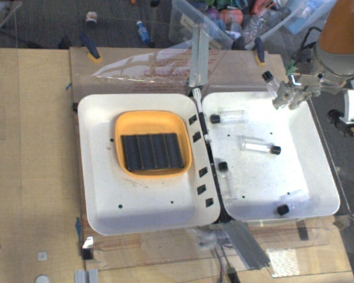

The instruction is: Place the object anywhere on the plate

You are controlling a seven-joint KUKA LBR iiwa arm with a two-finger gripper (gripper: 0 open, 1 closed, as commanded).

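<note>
Wooden counter (pixel 29 128), two white bins (pixel 94 205): orange plate (pixel 152 120) left; clear black-capped vials (pixel 260 147) right. Gripper (pixel 288 96) at far rim, jaws' state unclear.

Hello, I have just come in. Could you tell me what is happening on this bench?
A grey and orange robot arm reaches in, its hand above the far corner of the right bin. Several clear tubes with black caps lie in that bin, one near the middle. The left bin has an orange plate with a dark ribbed block on it.
</note>
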